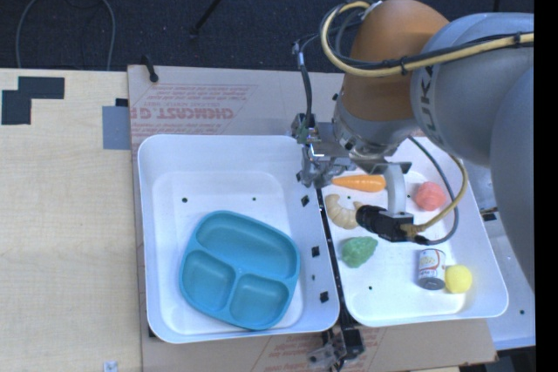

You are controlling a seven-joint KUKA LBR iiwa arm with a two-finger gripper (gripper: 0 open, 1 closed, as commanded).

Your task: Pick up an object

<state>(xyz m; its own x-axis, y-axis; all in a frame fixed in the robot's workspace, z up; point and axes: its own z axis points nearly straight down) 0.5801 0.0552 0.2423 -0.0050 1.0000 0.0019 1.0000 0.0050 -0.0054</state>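
My gripper (311, 163) hangs over the inner edge of the right bin (488, 296), close to the divider between the two bins. Just right of it lies an orange carrot (359, 183), and below that a tan curved piece (338, 212). A green lump (357, 251) sits nearer the front. Further right are a pink object (429, 195), a small can (429, 267) and a yellow ball (458, 279). I see nothing lifted from the bin. The arm's bulk hides the back of the right bin.
The left bin (166, 170) holds a blue divided plate (240, 268) towards its front. Cardboard (192, 104) lies under both bins, and a pale wooden bench top (61, 213) stretches to the left.
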